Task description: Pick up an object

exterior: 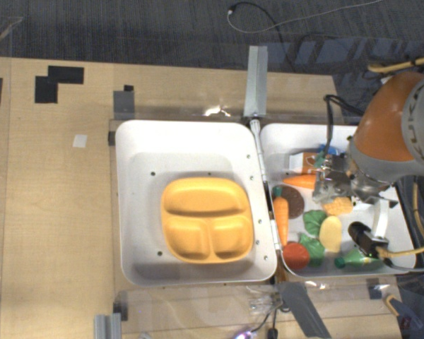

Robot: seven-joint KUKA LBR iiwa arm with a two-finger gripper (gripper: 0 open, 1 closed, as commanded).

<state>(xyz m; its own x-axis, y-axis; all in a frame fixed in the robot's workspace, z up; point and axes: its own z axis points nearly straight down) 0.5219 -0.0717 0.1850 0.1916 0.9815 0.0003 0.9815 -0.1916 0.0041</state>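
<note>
The two-finger gripper point(330, 184) hangs over plastic toy vegetables point(305, 221) in the right white bin point(283, 140); its grasp cannot be told; yellow compartment tray point(206, 217) at nine o'clock.

1. One fixed camera is looking down on the bench point(49, 210) from above, at a slant.
2. It is taking in both white bins, the left bin point(134, 189) and the right bin point(283, 141), from a moderate height.
3. The arm point(389, 126) is entering from the frame's right.

Divided tray point(206, 217) in left bin point(138, 189); toy veg pile point(311, 224) in right bin point(283, 143)
</note>
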